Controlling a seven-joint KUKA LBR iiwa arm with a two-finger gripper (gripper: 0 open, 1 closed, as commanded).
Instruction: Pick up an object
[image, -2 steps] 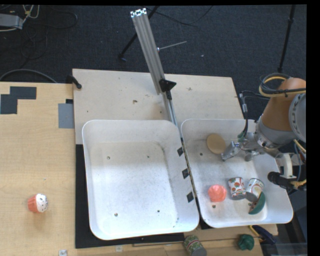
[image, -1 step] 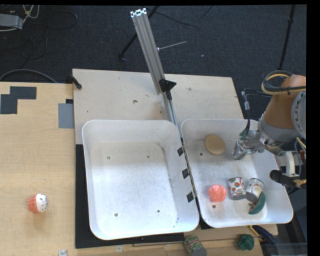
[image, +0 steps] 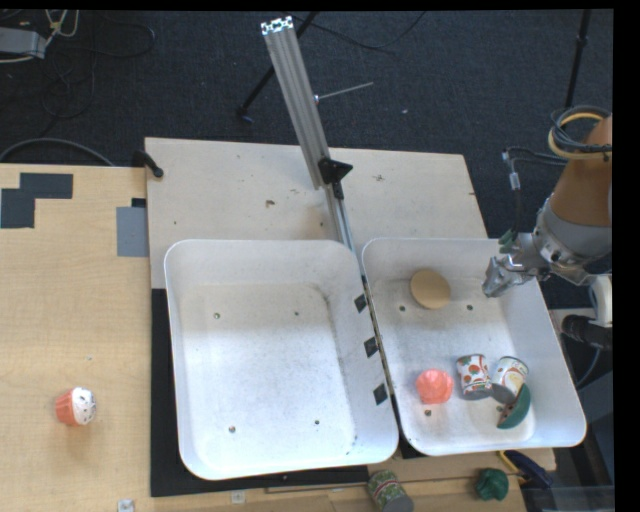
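Jaws (image: 497, 277): state unclear, nothing seen between them, above right bin (image: 560, 420), far edge.
Approach step, I judge; tan disc (image: 431, 289) lies just left. Next: shift left, descend, close.

Even, diffuse light from above, moderately bright. The white bins (image: 260, 300) read bright without harsh glare. Shadows are soft and short. The floor at the top edge stays dark. Slightly soft, grainy focus throughout.

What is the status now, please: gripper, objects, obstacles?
Gripper above right bin, upper right part, holding nothing seen. Tan round disc nearest, lying free. Nothing between them.
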